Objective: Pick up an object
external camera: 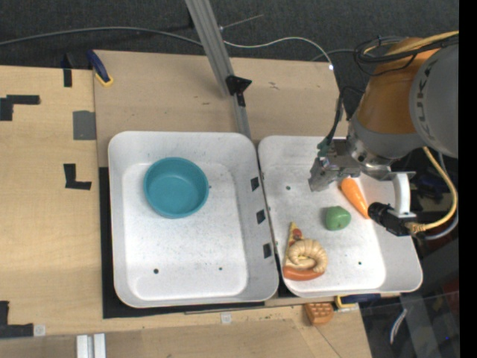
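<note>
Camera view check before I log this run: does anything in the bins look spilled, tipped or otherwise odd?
Nothing stands out. The blue bowl sits upright in the left bin; the carrot, green object and croissant-like toy lie separately in the right bin.

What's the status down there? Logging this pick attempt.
Gripper low over right bin, nothing seen in it. Carrot right beside it, green piece and croissant nearer the front. Blue bowl in left bin, out of the way.
</note>
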Tool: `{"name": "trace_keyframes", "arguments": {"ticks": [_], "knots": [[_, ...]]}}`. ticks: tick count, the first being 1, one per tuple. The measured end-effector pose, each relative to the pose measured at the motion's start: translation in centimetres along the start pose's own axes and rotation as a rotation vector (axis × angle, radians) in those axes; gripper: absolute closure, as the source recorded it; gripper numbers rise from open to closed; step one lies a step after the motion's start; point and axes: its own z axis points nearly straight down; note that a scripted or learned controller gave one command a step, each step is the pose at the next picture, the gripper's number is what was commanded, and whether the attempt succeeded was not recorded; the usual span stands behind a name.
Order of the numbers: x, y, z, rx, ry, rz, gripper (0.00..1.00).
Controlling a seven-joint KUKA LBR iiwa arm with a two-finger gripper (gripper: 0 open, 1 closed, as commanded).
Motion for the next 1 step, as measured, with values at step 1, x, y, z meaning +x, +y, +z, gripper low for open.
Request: {"name": "trace_keyframes", "arguments": {"ticks": [1], "knots": [[4.92,1.9,-1.02,-0.001,0.0,-0.001,1.0]]}}
